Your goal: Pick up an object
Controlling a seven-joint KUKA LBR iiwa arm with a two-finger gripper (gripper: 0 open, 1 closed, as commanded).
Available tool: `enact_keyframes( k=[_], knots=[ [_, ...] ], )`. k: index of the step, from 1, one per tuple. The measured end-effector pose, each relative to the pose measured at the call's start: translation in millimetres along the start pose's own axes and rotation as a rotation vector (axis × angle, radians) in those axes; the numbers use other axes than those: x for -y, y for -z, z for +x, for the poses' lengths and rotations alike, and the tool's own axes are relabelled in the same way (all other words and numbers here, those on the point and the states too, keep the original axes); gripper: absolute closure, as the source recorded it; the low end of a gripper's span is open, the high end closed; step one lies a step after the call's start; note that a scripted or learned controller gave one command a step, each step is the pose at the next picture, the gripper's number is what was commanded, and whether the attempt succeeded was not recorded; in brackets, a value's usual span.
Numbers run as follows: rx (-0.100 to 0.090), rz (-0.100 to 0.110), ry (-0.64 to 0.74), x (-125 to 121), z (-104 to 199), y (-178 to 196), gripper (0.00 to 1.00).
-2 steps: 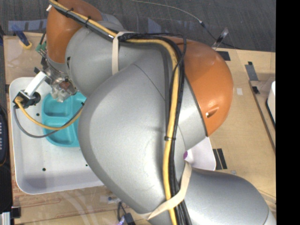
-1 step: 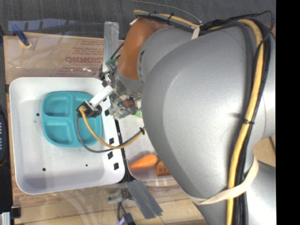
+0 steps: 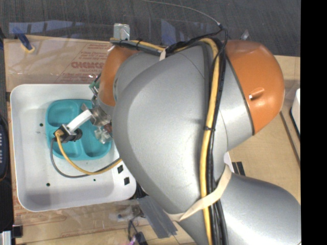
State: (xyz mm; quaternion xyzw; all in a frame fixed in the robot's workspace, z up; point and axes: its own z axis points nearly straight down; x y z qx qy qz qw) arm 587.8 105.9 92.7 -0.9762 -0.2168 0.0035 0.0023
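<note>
One candidate item for the pick: a teal divided tray [image 3: 62,114], lying flat in the white bin [image 3: 30,188] at the left of the frame, in that bin's upper half and a little apart from its left wall. Position of tool: the wrist end of the arm [image 3: 168,131] sits low over the tray's right side, at centre-left of the frame; we judge the step in hand to be the approach or closing onto the tray. Handling note: the tray looks shallow and thin-walled, so we would have the jaws straddle a raised rim or a divider between compartments rather than press on a flat floor. They should close squarely and lift straight up, so that the tray neither tips nor scrapes the bin wall. A grip at one edge is likely to let the far side droop. Condition of jaws: we cannot tell whether they are spread, pressed together or pinching anything, since the metal parts there are small and crowded against the arm's body. Obscured: the arm covers the tray's right edge, much of the bin's right wall and most of the table [image 3: 288,152]; whatever lies beneath it goes uncatalogued. Cut off: a white sliver [image 3: 295,111] at the right of the frame, too little to identify.
</note>
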Motion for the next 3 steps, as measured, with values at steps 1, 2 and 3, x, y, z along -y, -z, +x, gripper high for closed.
enact_keyframes(
  k=[1, 2, 3],
  knots=[
    [-0.011, -0.006, -0.227, -21, 24, 101, 1.0],
    [0.002, -0.004, -0.229, -22, 34, 52, 1.0],
    [-0.009, -0.003, -0.157, 43, 78, 80, 1.0]
  ],
)
